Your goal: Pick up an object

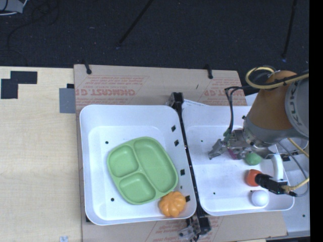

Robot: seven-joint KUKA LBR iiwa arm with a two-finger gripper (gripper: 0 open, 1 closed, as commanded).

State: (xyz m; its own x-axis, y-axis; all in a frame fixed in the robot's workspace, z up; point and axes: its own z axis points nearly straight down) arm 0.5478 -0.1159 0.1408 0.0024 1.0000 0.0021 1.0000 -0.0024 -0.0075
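Observation:
My gripper [219, 150] hangs low over the middle of the right bin [212, 130], with nothing visibly held. Just to its right, partly under the wrist, lies a green object [252, 159]. A red-orange object [252, 177] sits below that, and a white ball [259, 197] rests near the bin's front right corner. In the left bin [96, 130] a green divided plate [142, 170] lies flat, and an orange pumpkin-shaped object [172, 204] touches its front right edge.
The two bins meet at a black-clipped divider [184, 155]. Cardboard [131, 87] lies under the bins. The left part of the right bin floor is bare white.

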